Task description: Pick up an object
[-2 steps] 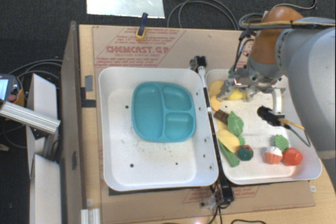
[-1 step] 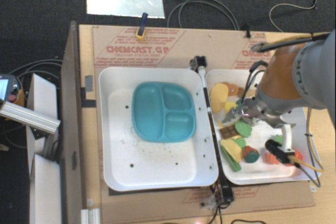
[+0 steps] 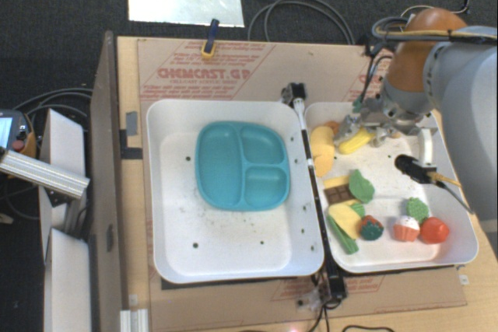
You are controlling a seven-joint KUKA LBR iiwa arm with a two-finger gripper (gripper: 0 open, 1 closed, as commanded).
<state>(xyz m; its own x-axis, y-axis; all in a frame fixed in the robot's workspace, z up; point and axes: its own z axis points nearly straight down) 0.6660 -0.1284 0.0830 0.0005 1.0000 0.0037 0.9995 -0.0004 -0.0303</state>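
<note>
The arm (image 3: 459, 66) is a fat grey cylinder capped by a rounded orange band (image 3: 424, 31). Thin cables loop off it around ten o'clock. Its gripper (image 3: 366, 124) is pale metal.

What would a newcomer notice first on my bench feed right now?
Probably the teal divided plate, lying alone in the left bin. Next, the jumble of colourful toy food filling the right bin, with the grey arm's gripper down at that bin's far end, right by a yellow banana.

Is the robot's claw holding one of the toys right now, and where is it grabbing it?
Can't tell. The gripper is down at the yellow banana in the right bin, but its grip is hidden.
</note>
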